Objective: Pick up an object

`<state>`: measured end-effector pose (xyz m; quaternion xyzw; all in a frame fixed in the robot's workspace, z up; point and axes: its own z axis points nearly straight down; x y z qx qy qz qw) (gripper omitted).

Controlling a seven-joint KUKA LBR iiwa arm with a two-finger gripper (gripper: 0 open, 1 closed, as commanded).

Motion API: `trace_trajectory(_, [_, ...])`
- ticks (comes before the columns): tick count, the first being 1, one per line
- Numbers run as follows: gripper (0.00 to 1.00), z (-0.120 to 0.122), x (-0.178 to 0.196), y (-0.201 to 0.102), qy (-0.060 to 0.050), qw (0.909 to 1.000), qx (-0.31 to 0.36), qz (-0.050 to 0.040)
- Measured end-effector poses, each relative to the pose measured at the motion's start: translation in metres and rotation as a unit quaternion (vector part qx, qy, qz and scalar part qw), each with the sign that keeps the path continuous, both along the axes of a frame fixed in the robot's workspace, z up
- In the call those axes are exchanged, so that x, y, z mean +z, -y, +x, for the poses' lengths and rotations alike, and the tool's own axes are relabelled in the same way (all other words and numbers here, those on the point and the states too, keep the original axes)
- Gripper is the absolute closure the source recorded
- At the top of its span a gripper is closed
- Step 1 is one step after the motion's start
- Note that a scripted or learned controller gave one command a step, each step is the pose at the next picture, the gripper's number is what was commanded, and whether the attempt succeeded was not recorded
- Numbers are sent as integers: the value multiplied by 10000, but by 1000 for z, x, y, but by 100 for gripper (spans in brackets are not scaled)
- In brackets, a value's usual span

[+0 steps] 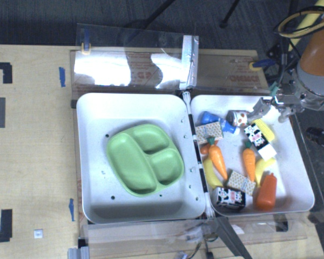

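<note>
The arm is reaching in from the right, and its gripper (267, 108) is hovering over the upper right part of the right bin (305, 190), just above the toys. Its two fingers are standing apart with nothing between them, so the claw is open and gripping nothing.

Any of the toys could serve as the pick, and they are all lying crowded in that right bin: two carrots (216, 158), a red ketchup bottle (265, 191), a yellow corn cob (264, 129), a cow-patterned carton (255, 136), a small can (237, 117) and a blue piece (209, 116). The left bin (92, 112) is holding a green divided plate (146, 158).

I am judging the crowding to be the main risk (the pieces are touching one another). A finger coming down could land on a neighbour and push the target aside, or close on two things at once. The rounded corn and can may also slip out of a pinch.
</note>
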<state>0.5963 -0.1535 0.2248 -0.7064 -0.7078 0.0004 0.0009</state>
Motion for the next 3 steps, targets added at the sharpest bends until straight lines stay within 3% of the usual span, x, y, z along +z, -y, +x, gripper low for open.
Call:
trace_trajectory(1, [0, -31, -139, 40, 25, 9997, 253, -7])
trace_trajectory(2, [100, -30, -128, 41, 44, 9997, 235, -13])
trace_trajectory(3, [100, -56, -25, 30, 13, 9999, 125, -8])
